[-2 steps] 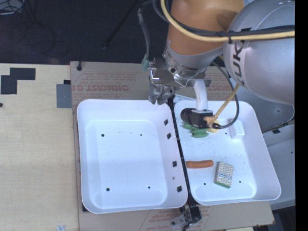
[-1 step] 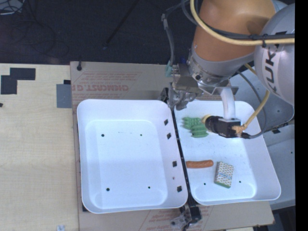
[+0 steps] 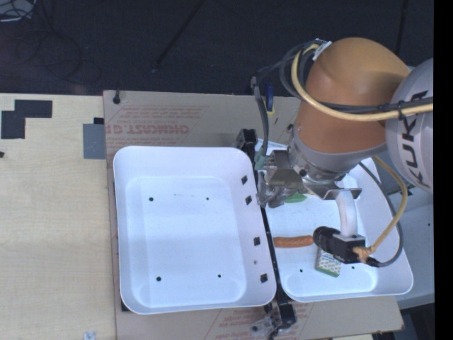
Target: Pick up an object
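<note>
My gripper [image 3: 272, 193] reaches down into the right bin [image 3: 396, 278], close to its left wall at the far end. A green thing [image 3: 296, 198] lies just to the gripper's right, partly hidden by the wrist. Nearer the front, a thin orange stick [image 3: 291, 242] lies flat on the bin floor. A small green-and-white patterned block [image 3: 328, 264] rests to the right of the stick. The big orange-banded arm covers most of the bin's far half.
The left bin [image 3: 124, 190] sits beside the right one, their walls meeting along a row of black clips [image 3: 257, 241]. Both bins stand on a cardboard sheet [image 3: 163, 122] on the pale bench.
</note>
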Robot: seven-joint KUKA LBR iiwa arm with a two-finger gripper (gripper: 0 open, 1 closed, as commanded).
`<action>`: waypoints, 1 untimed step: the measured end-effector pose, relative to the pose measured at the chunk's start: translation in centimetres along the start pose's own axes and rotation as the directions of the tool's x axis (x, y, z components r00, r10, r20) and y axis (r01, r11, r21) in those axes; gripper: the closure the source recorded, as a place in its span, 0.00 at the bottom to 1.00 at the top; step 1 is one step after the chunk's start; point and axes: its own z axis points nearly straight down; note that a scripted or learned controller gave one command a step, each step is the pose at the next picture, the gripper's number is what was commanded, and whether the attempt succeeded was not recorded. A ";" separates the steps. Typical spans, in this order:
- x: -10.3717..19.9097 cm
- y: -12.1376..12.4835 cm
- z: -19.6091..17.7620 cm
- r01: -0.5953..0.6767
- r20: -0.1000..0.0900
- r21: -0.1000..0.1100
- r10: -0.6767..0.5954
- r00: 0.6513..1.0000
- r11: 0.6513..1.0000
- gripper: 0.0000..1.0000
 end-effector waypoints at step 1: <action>-9.3 -3.2 4.3 -0.008 0.001 -0.003 0.008 1.000 1.000 1.00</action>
